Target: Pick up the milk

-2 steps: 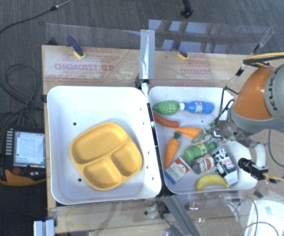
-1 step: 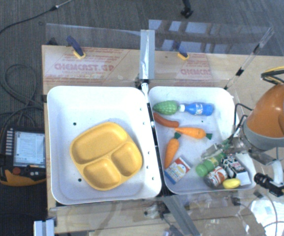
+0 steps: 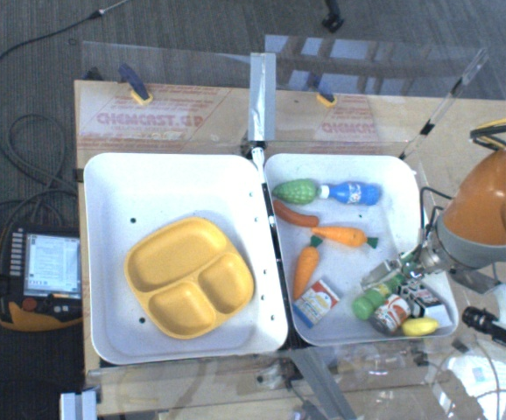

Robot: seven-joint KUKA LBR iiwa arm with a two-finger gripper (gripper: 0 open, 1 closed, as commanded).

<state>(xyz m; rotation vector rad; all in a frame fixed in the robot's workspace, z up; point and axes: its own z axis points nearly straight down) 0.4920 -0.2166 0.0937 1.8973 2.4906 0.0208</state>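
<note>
The milk [image 3: 316, 302] is a small white carton with a red and orange label. It lies tilted near the front of the right bin [image 3: 340, 166], just below a carrot. My gripper [image 3: 399, 274] hangs low over the bin's right front corner, about a hand's width to the right of the milk. It sits right above a green bottle [image 3: 371, 303] and a can [image 3: 391, 315]. Nothing shows between the gripper and the milk but bare bin floor.
The right bin also holds a blue bottle [image 3: 354, 193], a green corn cob [image 3: 295, 191], a red sausage [image 3: 295, 215], two carrots [image 3: 340, 235] and a yellow lemon [image 3: 420, 326]. A yellow divided plate [image 3: 187, 276] lies in the left bin [image 3: 113, 199].
</note>
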